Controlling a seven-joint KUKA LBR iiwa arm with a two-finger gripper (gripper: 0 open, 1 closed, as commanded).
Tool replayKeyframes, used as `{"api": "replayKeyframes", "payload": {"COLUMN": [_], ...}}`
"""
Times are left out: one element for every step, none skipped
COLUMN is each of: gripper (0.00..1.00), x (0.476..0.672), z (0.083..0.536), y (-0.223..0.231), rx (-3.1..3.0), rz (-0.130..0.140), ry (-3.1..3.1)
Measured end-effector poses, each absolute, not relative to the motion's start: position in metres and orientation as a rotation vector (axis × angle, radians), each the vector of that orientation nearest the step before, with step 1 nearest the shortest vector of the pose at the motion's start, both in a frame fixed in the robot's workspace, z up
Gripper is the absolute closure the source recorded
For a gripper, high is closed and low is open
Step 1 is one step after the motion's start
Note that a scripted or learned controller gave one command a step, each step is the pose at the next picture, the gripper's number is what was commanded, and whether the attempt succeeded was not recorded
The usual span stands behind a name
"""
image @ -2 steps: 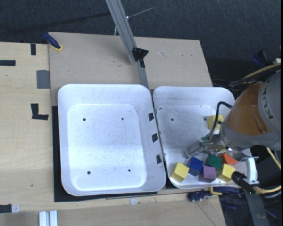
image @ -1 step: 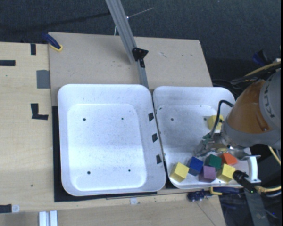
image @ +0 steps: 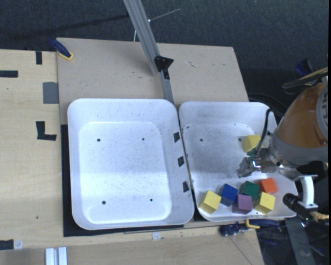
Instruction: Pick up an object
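The right bin (image: 209, 120) holds several small cubes. A yellow cube (image: 251, 143) lies near its right wall. Along the front edge sit a yellow cube (image: 211, 201), a blue cube (image: 229, 194), a purple cube (image: 244, 202), a green cube (image: 250, 190), an orange cube (image: 269, 185) and another yellow cube (image: 266, 202). My gripper (image: 252, 165) hangs low over the right part of this bin, just below the upper yellow cube and above the green and orange ones. Nothing shows between its fingers.
The left bin (image: 121, 164) stands beside the right one. A grey metal pole (image: 146, 29) slants from the top of the view down to the bins' shared edge. The arm's orange and grey body (image: 303, 131) covers the right bin's right rim.
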State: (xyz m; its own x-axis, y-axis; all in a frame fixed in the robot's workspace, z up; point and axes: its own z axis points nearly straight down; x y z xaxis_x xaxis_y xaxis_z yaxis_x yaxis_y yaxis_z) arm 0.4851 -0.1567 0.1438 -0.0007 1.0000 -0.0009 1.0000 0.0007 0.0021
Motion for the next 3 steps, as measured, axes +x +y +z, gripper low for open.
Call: {"api": "replayKeyframes", "payload": {"gripper": [1.00, 1.00, 1.00], "x": [0.497, 0.498, 0.513], "z": [0.198, 0.247, 0.233], "y": [-0.156, -0.156, -0.107], "rx": [2.216, 2.216, 2.217], "rz": [0.003, 0.003, -0.001], "ry": [2.221, 2.221, 2.230]}}
